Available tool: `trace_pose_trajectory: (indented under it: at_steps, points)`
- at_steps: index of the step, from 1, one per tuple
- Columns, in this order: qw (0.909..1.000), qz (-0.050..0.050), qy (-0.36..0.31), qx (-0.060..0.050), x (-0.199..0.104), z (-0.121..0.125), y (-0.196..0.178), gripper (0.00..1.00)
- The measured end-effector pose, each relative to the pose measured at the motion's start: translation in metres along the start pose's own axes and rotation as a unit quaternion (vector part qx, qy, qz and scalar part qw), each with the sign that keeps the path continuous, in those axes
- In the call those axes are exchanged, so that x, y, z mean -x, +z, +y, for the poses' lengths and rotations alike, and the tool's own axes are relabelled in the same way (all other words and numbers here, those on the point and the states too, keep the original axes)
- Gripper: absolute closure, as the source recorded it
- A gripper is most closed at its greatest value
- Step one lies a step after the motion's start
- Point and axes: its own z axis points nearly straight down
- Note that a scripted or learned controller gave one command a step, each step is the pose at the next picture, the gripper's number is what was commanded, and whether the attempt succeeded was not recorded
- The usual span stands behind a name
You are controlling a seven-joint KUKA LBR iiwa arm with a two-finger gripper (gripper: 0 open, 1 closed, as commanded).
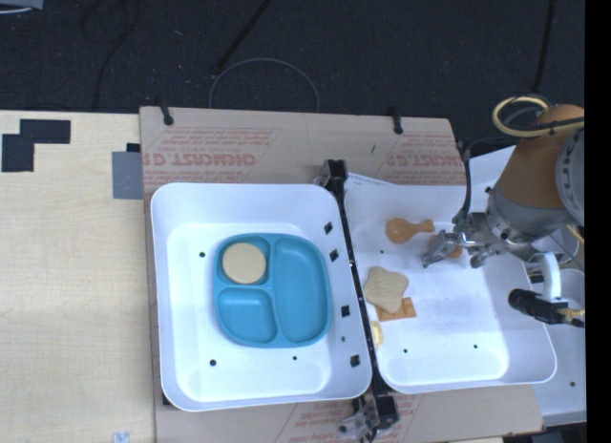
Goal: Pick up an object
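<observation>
Over the right bin, near its right wall, the claw hangs with its fingers spread a little and nothing between them. Just beside it to the left lies an orange drumstick toy, below-left a slice of bread on an orange cracker; farther left sits a blue tray. Judging by this, it is the approach step: the claw must shift over a piece, drop, and close.

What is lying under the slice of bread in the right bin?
An orange, flat piece sticks out from under the bread at its lower right corner. The bread hides the rest of it, so its full shape cannot be seen.
</observation>
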Motion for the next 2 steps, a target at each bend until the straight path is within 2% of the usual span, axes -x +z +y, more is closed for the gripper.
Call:
trace_pose_trajectory:
  at_steps: [1,2]
  points:
    - [1.0,-0.001,0.0,0.001,-0.001,0.0,0.025,0.0]
    - [1.0,-0.001,0.001,0.002,-0.001,0.0,0.014,1.0]
